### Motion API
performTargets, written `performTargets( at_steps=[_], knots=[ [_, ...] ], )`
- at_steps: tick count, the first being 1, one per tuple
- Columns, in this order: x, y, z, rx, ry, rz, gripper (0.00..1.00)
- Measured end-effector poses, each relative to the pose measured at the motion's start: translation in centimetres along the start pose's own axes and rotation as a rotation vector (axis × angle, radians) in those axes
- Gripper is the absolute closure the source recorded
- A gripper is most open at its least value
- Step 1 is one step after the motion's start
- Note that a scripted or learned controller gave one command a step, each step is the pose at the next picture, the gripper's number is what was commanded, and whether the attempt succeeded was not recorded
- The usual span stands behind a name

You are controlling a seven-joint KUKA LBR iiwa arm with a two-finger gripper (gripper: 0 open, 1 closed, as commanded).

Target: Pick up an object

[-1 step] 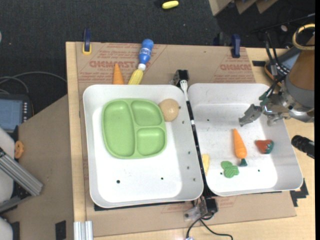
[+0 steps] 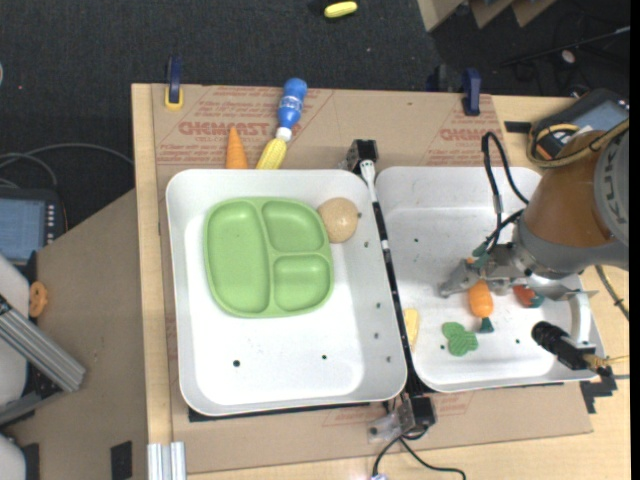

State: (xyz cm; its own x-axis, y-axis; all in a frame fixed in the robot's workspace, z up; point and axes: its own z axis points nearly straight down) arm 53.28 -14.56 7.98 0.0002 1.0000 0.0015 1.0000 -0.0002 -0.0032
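Orange carrot [image 2: 482, 300] just below jaws, apparently touching; jaw state unclear.

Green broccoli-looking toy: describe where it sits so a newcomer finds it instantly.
Look at the right bin of the two white ones, the one the arm reaches into. Near its front edge, just below the small orange carrot by the tool, lies the green broccoli-like toy. It is the only green item in that bin; the green divided plate sits in the left bin.
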Motion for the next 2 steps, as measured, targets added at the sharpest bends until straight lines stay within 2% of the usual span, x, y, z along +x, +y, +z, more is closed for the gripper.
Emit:
performTargets(
  at_steps=[1, 2],
  knots=[
    [-0.2, 0.2, -1.5, -0.007, -0.003, 0.001, 1.00],
    [7.8, 2.1, -11.1, -0.015, 0.000, -0.010, 1.00]
  ],
)
